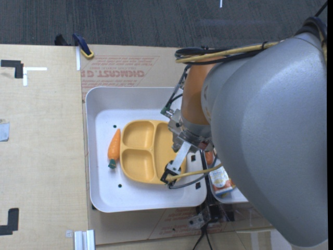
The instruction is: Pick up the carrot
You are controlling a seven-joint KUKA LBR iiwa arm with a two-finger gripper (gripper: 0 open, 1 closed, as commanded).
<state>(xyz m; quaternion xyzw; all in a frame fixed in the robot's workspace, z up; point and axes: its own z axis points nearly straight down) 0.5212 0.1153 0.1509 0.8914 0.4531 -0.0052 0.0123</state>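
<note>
Left of frame centre: carrot (114,146) lying in bin (100,194), just beside left edge of plate (138,156). At right side of plate: gripper (183,139) above rim. Open or closed state not discernible.

Bulky smooth grey arm (270,129), glossy orange band (195,100) above the wrist, thin dark wires (177,95) alongside

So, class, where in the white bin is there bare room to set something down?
Bare floor lies between the carrot and the white bin's left wall, and between the yellow divided plate and its lower wall. Crowded at right, under the arm.
</note>
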